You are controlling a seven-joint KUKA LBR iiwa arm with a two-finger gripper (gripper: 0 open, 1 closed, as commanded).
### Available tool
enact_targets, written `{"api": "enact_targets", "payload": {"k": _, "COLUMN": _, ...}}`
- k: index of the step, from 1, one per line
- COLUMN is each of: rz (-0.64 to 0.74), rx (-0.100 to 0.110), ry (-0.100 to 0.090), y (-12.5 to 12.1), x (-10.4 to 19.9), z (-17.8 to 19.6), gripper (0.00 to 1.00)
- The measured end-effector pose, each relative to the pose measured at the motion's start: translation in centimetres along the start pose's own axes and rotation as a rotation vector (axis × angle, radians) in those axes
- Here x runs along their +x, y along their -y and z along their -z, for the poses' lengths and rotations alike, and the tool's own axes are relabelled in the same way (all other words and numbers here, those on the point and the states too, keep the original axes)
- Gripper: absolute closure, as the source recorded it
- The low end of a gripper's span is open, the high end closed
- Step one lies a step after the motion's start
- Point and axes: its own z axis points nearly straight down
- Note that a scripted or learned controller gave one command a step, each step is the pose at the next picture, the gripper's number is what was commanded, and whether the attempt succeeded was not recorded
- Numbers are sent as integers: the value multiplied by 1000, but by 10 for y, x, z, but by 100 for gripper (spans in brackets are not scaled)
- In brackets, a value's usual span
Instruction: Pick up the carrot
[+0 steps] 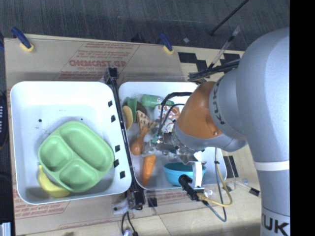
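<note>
The carrot [148, 167], a short orange cone, lies near the front left corner of the right bin [129, 89]. My gripper [161, 138] hangs below the orange wrist band over the middle of that bin. It is a little behind and to the right of the carrot. The arm's own body covers most of the gripper.
A longer orange-brown piece [138, 143] lies by the bin's left wall, with green items [147, 101] and a yellow piece [128, 116] behind it. A blue bowl [176, 174] sits right of the carrot. The left bin [29, 95] holds a green divided plate [76, 155] over a yellow object [48, 186].
</note>
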Motion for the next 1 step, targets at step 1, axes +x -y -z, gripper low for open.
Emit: {"api": "enact_targets", "payload": {"k": 1, "rz": 9, "rx": -1, "ry": -1, "y": -2, "x": 1, "z": 10, "gripper": 100}}
